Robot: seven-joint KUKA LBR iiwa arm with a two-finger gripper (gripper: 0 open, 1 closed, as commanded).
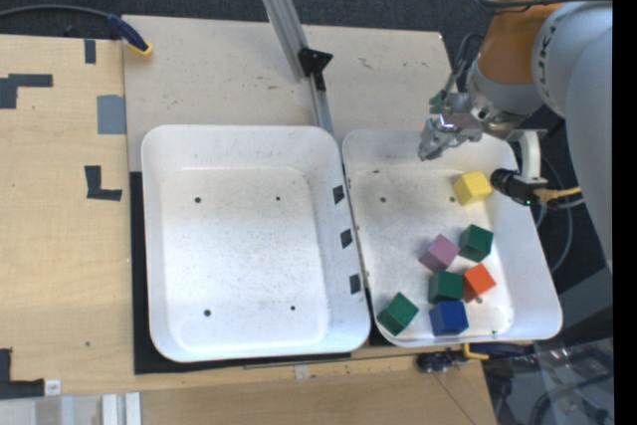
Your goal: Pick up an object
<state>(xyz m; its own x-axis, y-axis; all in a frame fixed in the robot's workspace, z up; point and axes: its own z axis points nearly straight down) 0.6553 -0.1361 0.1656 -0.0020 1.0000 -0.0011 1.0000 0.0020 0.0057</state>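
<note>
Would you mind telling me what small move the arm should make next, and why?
Probably shift the pincer toward the yellow block and descend. It hovers at the right bin's far end with nothing between its fingers, and that block lies nearest, apart from the others.

Both bins are white and finely speckled with dark dots: the left bin and the right bin. In the right bin, a yellow cube sits near the right wall. Toward the near right corner lie a dark green cube, a pale purple cube, an orange-red cube, another green cube and a blue cube. A further green cube lies by the near left corner. The bench is pale beige with small dark marks; its left part is light wood grain with grey and black tape patches. The arm is grey with an orange band, and the claw is metallic grey.
</note>
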